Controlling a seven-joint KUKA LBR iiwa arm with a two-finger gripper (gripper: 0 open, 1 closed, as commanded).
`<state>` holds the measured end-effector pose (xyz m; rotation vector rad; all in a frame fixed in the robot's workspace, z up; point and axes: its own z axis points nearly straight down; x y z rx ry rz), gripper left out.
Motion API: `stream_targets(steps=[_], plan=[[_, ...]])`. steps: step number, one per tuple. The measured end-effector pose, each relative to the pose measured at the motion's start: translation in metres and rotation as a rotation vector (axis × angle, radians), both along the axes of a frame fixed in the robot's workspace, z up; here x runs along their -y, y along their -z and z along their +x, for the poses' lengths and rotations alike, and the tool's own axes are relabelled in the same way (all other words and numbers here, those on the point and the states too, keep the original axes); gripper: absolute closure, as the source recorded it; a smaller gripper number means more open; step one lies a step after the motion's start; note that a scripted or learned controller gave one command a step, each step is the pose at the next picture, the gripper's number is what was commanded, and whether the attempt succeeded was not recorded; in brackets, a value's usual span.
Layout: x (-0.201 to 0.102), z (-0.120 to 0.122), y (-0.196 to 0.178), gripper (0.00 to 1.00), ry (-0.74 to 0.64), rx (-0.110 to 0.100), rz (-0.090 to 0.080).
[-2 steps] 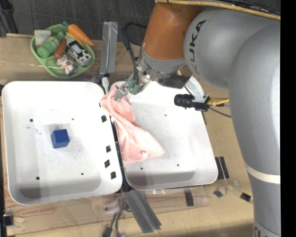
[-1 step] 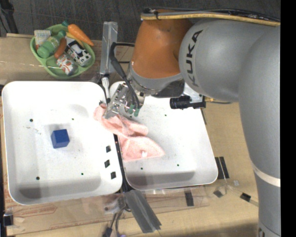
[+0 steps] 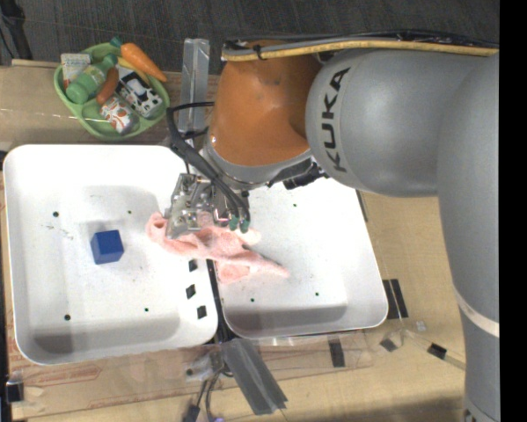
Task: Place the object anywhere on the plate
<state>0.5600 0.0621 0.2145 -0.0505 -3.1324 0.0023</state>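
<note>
The gripper [image 3: 203, 211] sits low on a pink cloth [image 3: 217, 249] that drapes over the rims where the two bins [image 3: 34, 236] meet; whether its fingers are spread or pinching cannot be told; a blue cube [image 3: 107, 246] lies well left of it; a green bowl of toy food [image 3: 112, 89] stands beyond it, up-left; the arm [image 3: 351, 121] perhaps hides part of the right bin.

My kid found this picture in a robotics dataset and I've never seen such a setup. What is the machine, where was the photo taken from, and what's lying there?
It is a grey KUKA robot arm with an orange band, photographed by one fixed camera looking down on a bench at a slant. Two shallow white bins sit side by side. The left bin holds a small blue cube. A crumpled pink cloth lies across where the bins meet, and the arm's metal claw sits right over it. Whether it grips the cloth is unclear. A green bowl of toy food stands behind.
</note>
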Motion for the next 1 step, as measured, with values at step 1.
stream_targets(steps=[1], plan=[[-0.0299,-0.0377,-0.0084,1.0,-0.038,0.002,0.0]])
